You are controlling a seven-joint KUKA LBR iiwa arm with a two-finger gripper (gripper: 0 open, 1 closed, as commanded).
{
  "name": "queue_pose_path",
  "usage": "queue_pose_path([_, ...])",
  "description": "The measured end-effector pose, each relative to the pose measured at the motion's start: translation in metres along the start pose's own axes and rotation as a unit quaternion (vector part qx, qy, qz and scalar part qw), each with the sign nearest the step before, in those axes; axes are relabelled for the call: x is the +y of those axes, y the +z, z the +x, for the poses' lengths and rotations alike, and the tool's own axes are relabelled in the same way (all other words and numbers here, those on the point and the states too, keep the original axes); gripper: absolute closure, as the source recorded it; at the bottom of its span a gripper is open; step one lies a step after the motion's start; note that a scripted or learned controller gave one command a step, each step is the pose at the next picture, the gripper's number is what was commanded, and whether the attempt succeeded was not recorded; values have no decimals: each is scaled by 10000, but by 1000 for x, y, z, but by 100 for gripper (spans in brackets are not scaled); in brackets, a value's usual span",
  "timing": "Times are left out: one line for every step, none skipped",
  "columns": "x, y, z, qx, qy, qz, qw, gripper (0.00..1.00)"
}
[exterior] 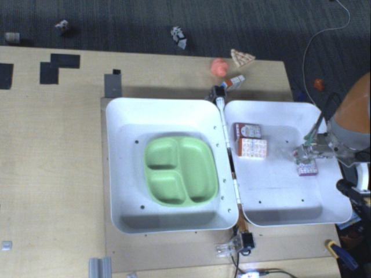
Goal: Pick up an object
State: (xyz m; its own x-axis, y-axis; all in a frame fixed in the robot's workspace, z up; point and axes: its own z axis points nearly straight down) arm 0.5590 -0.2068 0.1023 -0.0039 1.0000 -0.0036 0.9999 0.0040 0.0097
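The right bin holds a dark red box and, touching its near side, a white box with an orange pattern, both by the bin's left wall. A small pinkish packet lies toward the bin's right side. My gripper hangs low over the right bin, directly above the far edge of that packet. The grey arm with its orange band reaches in from the right. I cannot make out whether the packet is gripped or only lying under the gripper.
The left bin holds a green divided plate. Behind the bins on the bench lie a pink ball, a pizza-slice toy and a small tube. A cable loops above the arm.
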Motion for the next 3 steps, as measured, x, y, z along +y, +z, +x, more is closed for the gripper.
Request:
queue_pose_path([78, -109, 1, 9, -10, 19, 10000, 100])
queue_pose_path([78, -109, 1, 12, -9, 27, 10000, 0])
queue_pose_path([25, 5, 19, 0, -7, -8, 10000, 0])
